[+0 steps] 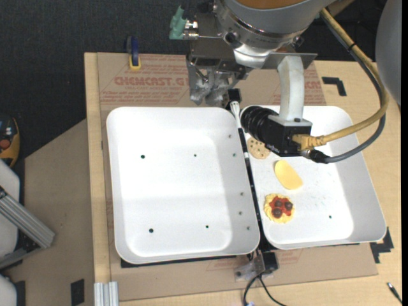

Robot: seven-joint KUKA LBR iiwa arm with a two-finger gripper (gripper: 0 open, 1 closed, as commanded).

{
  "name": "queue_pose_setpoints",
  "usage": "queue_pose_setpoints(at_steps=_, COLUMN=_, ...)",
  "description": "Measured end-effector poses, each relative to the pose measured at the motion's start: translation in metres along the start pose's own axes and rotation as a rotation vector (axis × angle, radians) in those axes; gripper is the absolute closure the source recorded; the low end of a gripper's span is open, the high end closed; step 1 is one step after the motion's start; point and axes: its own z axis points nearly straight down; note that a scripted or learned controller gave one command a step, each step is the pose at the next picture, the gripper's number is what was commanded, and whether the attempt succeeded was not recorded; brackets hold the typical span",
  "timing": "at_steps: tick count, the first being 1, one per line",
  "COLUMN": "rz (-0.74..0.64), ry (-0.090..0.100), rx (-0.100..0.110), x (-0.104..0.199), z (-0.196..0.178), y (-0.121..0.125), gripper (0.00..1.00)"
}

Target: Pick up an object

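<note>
Nearest the camera, the berry tart lies at the right bin's six o'clock, ungrasped. My gripper hangs at twelve o'clock; its state I cannot tell.

Open left bin, crowded right bin

The shallow white plastic left bin lies bare across its whole floor — free room from above everywhere inside its rim. The shallow white right bin is tighter: the grey arm with its orange band hangs over its far end, and a black cylindrical camera unit with a yellow-sheathed cable blocks the near-left corner above a tan perforated cracker. A pale yellow oval piece and a round tart with dark red berries sit near the dividing rims — the right half of that bin's floor stays open.
</note>
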Motion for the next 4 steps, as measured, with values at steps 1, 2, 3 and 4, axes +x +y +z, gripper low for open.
queue_pose_setpoints(at_steps=1, rz=0.005, ry=-0.013, rx=0.027, x=-0.002, z=0.143, y=-0.007, gripper=1.0)
queue_pose_setpoints(at_steps=2, rz=0.001, ry=-0.001, rx=0.002, x=-0.001, z=0.042, y=-0.003, gripper=1.0)
queue_pose_setpoints(at_steps=3, rz=0.005, ry=-0.014, rx=0.028, x=-0.002, z=0.177, y=-0.007, gripper=1.0)
queue_pose_setpoints(at_steps=4, rz=0.001, ry=-0.002, rx=0.005, x=-0.001, z=0.101, y=-0.004, gripper=1.0)
